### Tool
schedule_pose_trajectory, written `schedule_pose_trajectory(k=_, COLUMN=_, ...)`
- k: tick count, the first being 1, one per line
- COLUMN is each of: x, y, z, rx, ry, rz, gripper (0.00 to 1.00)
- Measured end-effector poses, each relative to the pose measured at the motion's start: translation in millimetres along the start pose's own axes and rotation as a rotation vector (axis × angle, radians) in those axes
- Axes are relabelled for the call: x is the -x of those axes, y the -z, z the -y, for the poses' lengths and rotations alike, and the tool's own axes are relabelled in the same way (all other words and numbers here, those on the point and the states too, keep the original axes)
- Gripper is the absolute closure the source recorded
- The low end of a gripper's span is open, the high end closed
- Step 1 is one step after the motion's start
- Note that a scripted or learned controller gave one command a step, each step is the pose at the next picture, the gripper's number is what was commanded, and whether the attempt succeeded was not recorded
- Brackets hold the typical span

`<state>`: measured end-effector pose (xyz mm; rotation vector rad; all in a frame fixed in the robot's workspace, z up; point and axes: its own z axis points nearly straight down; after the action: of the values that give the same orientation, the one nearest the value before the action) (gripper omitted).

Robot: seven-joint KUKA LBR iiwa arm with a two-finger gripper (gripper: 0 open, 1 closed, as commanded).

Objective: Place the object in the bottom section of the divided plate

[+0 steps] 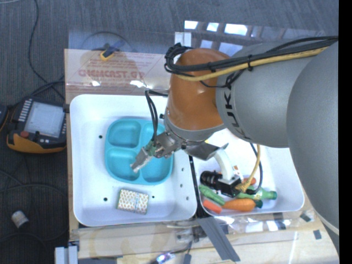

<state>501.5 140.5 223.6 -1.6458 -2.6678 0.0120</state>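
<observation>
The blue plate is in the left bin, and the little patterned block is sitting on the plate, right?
Not quite. The blue plate is in the left bin, but the camera view shows the patterned block lying on the bin floor below the plate, not on it.

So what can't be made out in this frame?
- Pincer over the divided plate: too blurred to tell whether it holds anything.
- Right bin: its upper part is covered by the arm.
- Toy pile: items overlap and cannot be told apart.
</observation>
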Motion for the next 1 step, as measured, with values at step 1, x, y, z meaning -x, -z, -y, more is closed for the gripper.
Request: schedule_pose_trajectory(k=1, x=-0.4, y=4.6, z=0.2, rx=-0.01, ry=0.001, rz=-0.002, gripper=1.0)
